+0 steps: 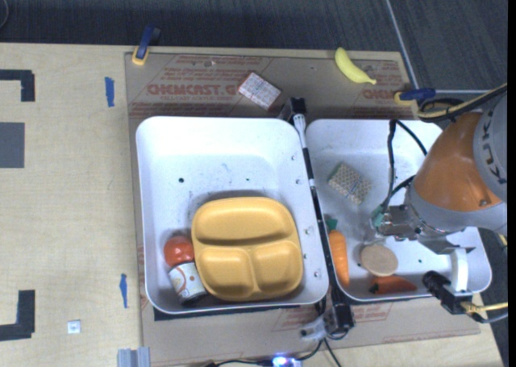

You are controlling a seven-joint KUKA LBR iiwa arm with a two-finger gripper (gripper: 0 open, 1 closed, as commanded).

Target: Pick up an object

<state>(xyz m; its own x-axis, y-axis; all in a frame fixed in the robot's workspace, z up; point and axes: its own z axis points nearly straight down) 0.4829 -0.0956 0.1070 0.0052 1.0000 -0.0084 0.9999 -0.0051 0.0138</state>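
Camera view: the arm (pixel 455 172) bends over the right bin (pixel 403 135), end effector (pixel 391 224) state indiscernible, above a tan disc (pixel 379 260).

Banana (pixel 353 66) and small patterned box (pixel 259 89) on cardboard behind bins; blue clamps (pixel 146 43) at cardboard edges.

- The grey arm (pixel 476 188) reaches in from the right, its orange band (pixel 455 168) above the wrist.
- The wrist bends downward and toward the left.
- The gripper (pixel 387 228) points down at the arm's low left end.
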